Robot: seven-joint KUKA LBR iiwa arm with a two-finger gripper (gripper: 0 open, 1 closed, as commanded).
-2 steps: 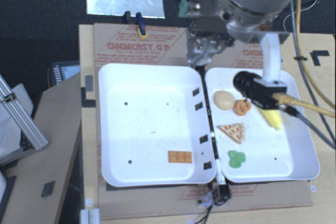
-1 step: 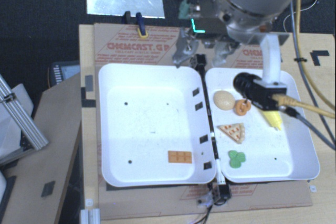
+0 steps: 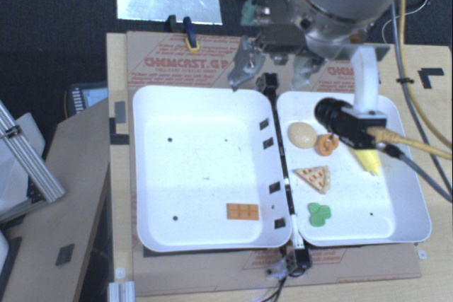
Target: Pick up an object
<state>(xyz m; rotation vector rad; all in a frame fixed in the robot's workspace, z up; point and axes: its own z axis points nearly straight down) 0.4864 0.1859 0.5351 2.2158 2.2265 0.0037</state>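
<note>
**Item 1. Gripper** (image 3: 272, 71). It hangs over the far rim where the two bins meet, at 12 o'clock of the bench. The two grey fingers (image 3: 242, 67) are spread apart with nothing between them. Judged to be waiting high, off the objects, before it chooses a target.

**Item 2. Right bin** (image 3: 407, 223). It holds most of the stock, so a pick is most likely here.
- Beige egg-shaped piece (image 3: 302, 135), at 10 o'clock of the bin, just beside the centre divider.
- Orange ring-shaped piece (image 3: 326, 145), at 3 o'clock of the egg and near it. This close spacing may crowd a finger.
- Pizza-slice piece (image 3: 313, 177), at 8 o'clock, lying flat. Its low profile looks hard to pinch.
- Green piece (image 3: 319, 214), at 6 o'clock, flat, standing apart from the rest.
- Yellow piece (image 3: 369, 160), near centre, partly under a black cylinder.

**Item 3. Black cylinder** (image 3: 340, 120). It has a white bracket and a yellow cable and lies over the right bin at 12 o'clock. It is possibly a fixture of the rig and not stock, though the view is too soft to settle this.

**Item 4. Left bin** (image 3: 148, 152). It holds one flat orange-brown rectangle (image 3: 242, 211) at 5 o'clock, alone and with open approach room.

**Item 5. Cardboard sheet** (image 3: 184, 61). It lies under both bins.

**Status.** Nothing has been lifted yet.
</note>
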